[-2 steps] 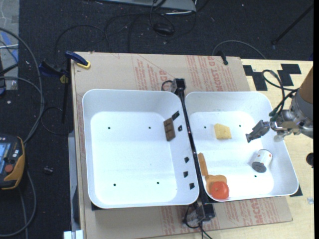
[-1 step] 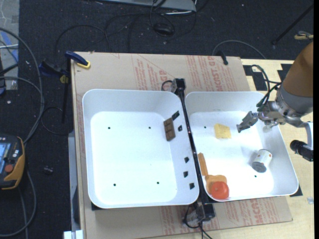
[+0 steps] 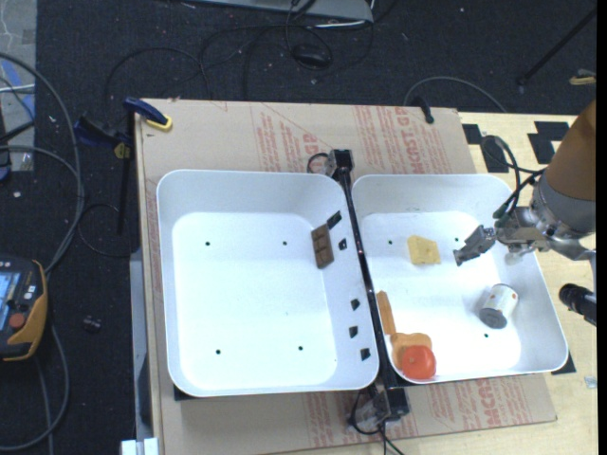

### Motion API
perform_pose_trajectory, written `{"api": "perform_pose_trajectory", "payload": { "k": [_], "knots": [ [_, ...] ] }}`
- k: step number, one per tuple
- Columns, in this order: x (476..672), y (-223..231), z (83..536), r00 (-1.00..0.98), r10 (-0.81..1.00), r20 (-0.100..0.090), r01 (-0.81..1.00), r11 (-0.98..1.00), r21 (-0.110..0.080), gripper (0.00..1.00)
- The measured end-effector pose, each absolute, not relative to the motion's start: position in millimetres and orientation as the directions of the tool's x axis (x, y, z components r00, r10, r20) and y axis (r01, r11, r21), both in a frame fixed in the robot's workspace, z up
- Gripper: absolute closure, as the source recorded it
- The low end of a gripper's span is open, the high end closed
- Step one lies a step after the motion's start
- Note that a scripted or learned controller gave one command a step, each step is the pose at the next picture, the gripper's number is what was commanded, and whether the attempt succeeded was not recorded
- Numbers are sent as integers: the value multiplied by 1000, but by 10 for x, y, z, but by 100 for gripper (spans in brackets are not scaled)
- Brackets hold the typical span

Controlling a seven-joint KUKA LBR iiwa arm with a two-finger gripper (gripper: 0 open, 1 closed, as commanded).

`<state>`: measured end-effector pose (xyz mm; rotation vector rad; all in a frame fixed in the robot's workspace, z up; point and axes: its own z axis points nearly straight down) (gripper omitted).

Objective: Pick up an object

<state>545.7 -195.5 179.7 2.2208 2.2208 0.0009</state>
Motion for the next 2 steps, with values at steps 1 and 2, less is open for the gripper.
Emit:
{"api": "perform_pose_trajectory", "payload": {
  "k": [1,2],
  "knots": [
    [5456,-1955,1790,0,1000,0,1000,0,0,0],
    [5456,-1955,1790,0,1000,0,1000,0,0,0]
  ]
}}
